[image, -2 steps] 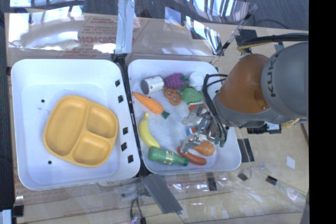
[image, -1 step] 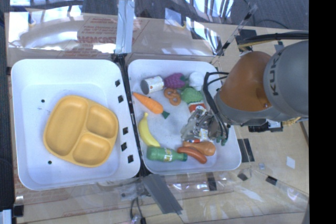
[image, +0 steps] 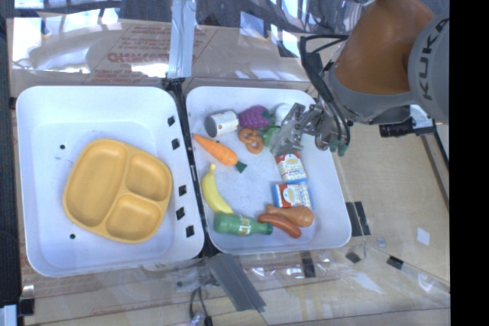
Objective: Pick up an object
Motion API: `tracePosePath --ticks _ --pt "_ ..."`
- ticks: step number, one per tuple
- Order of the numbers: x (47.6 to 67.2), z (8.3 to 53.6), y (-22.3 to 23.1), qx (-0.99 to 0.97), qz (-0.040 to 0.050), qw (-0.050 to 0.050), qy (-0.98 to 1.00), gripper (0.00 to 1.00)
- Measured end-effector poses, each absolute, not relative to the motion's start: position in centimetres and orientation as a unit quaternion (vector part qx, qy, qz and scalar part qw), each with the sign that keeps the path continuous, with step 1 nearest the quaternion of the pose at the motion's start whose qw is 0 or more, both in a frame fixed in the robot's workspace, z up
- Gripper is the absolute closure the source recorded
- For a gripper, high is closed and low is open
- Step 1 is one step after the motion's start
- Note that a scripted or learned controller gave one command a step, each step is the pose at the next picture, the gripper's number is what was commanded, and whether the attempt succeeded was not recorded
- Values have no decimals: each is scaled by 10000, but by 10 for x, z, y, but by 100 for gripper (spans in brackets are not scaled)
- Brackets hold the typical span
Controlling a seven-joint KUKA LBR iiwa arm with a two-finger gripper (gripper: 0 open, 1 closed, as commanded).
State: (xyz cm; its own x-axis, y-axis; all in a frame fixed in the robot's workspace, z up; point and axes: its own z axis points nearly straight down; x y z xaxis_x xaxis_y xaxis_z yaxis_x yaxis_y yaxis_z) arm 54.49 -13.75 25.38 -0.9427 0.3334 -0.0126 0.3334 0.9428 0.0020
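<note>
My gripper [image: 288, 137] hangs low over the upper middle of the right bin [image: 330, 202], reaching in from the right. Just left of it lie an orange pretzel-shaped toy [image: 250, 137], a small green piece [image: 271, 135] and purple grapes [image: 256, 117]. Directly below it stands a small red-and-white carton [image: 290, 167], with a blue-and-white carton [image: 291, 195] further down. A white can [image: 222, 122], a carrot [image: 216, 150], a banana [image: 215, 192], a green bottle [image: 241, 224] and a hot dog [image: 288, 219] fill the remaining space. Nothing is seen held.
The left bin [image: 38, 133] holds a yellow divided plate [image: 116, 189]. A black divider strip [image: 183, 164] runs between the bins. The arm's grey body and orange band [image: 378, 42] loom over the right bin's upper right corner.
</note>
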Motion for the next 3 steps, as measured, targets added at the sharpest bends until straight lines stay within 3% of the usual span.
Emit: tracePosePath --ticks 1,2,3 --pt "590 251 -76 2207 4 6 9754 100" --pt "488 226 -42 3556 -3 -21 9346 100" --pt "582 244 -51 2784 -4 6 9605 100"
